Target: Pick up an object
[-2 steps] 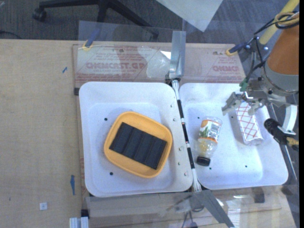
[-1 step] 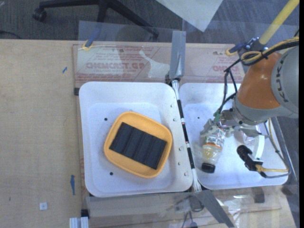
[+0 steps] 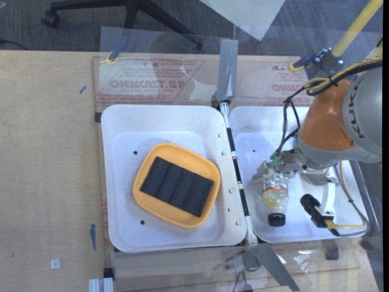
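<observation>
Bottle (image 3: 275,194) lay in right bin (image 3: 255,135), cap toward bin's front, long axis front-to-back; gripper (image 3: 273,170) over end nearer bin's back, open or closed unclear.

2 white bins (left (image 3: 115,163), right (image 3: 249,132)), 1 yellow tray (image 3: 141,184) w/ 1 black pad (image 3: 179,186), 1 small bottle (image 3: 274,192).

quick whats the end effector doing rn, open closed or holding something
end effector: cannot be told whether open or closed; it sits directly over a small black-capped bottle in the bin on the view's right.
</observation>
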`<state>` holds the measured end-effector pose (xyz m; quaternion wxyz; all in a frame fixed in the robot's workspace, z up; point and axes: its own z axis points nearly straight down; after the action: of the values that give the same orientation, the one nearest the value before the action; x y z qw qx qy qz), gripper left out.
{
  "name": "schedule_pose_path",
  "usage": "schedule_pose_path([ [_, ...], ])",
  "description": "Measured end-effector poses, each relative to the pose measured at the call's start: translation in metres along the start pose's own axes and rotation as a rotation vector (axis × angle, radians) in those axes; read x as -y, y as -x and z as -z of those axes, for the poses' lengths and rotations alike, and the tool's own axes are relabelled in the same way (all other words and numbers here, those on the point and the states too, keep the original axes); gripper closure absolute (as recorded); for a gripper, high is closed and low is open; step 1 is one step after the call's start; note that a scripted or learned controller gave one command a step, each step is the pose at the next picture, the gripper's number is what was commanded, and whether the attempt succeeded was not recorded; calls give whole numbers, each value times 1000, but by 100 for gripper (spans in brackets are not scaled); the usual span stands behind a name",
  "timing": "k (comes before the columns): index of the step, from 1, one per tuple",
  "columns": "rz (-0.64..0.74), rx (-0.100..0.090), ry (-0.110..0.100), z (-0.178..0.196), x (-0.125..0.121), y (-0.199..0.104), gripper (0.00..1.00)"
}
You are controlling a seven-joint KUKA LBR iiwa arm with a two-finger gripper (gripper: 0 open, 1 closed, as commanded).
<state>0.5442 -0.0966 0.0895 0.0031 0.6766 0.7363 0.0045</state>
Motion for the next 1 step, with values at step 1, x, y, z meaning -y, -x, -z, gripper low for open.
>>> schedule_pose_path([
  [1, -35, 4, 11, 1, 34, 9, 0],
])
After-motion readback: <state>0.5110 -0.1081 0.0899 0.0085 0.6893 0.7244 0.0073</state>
